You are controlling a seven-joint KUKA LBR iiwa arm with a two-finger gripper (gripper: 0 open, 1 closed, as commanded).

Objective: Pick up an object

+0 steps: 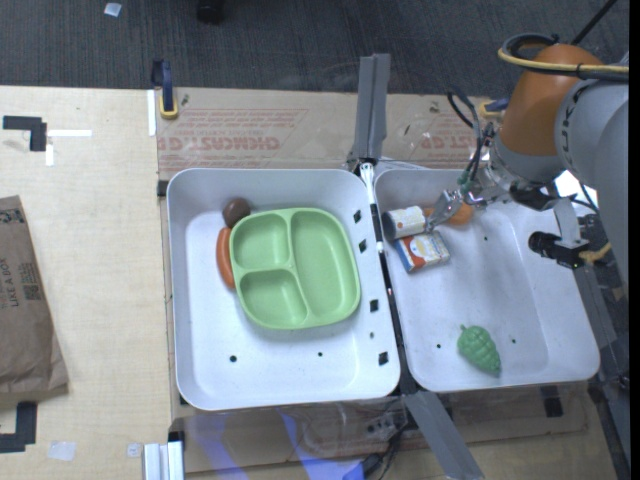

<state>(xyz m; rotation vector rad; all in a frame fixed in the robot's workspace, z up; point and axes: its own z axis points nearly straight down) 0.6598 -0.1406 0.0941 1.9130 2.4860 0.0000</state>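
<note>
The tool [452,208] sits low in the far part of the right bin [530,298], its metal tip beside an orange object [460,215] that peeks out just behind it; whether the tool is open, closed or gripping anything cannot be told at this slant. Immediately to the tool's left lies a small white box [405,221], and just in front of that, touching or nearly so, a carton with blue and red print [424,252]. Well in front of the tool, near the bin's front wall, rests a knobbly green object [479,350] (apart from everything else in that bin). Farther to the tool's left, across the divider between the bins, the left bin [270,368] holds a green three-compartment tray [296,266]; an orange-red elongated item [225,256] lies along the tray's outer edge, partly tucked under it, and a dark brown rounded item [237,211] sits just behind that. The grey arm [590,118], with its orange band [535,98], enters behind and to the right of the tool. Both bins stand on a pale wooden counter [90,268], where a brown paper bag [25,298] lies at the far left.
</note>
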